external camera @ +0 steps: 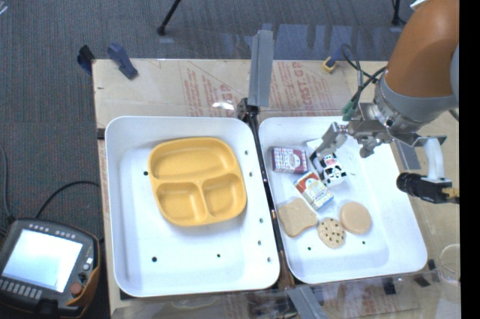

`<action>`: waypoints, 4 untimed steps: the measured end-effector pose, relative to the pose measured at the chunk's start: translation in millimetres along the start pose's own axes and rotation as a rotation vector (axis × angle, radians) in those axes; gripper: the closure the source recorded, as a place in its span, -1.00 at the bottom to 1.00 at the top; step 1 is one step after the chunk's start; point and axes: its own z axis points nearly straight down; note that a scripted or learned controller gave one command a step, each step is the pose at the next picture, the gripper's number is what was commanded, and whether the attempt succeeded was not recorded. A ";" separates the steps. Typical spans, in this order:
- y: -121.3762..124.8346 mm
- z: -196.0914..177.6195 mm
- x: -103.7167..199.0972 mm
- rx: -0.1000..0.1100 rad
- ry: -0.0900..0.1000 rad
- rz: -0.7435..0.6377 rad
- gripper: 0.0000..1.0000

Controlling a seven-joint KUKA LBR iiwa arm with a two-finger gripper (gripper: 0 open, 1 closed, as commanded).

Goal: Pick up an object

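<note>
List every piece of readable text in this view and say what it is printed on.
Red print on the cardboard sheet under the bins: sideways and blurred, not readable.
Dark red carton: white label, too small to read.
Small red and blue carton: print too small to read.
Pendant screen: glare, nothing legible.

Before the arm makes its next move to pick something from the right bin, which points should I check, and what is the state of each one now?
1. End effector is above the right bin: ok.
2. A target lies close under it: ok, the small black-and-white cow carton and the dark red carton are both near.
3. Items are separated enough for a clean grasp: not ok, the cow carton touches the orange-and-blue carton, and the toast slice touches the chocolate chip cookie.
4. Nothing is already held: cannot tell.
5. The round plain cookie lies free: ok.
6. The yellow divided plate in the left bin is away from the work area: ok.
</note>
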 end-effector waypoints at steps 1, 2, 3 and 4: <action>47.2 135.4 -19.6 0.017 0.002 0.065 -1.00; 37.9 180.1 -63.9 -0.001 0.000 0.293 -1.00; 37.6 170.9 -63.9 0.001 0.003 0.296 1.00; 28.9 181.4 -64.4 0.004 0.001 0.901 1.00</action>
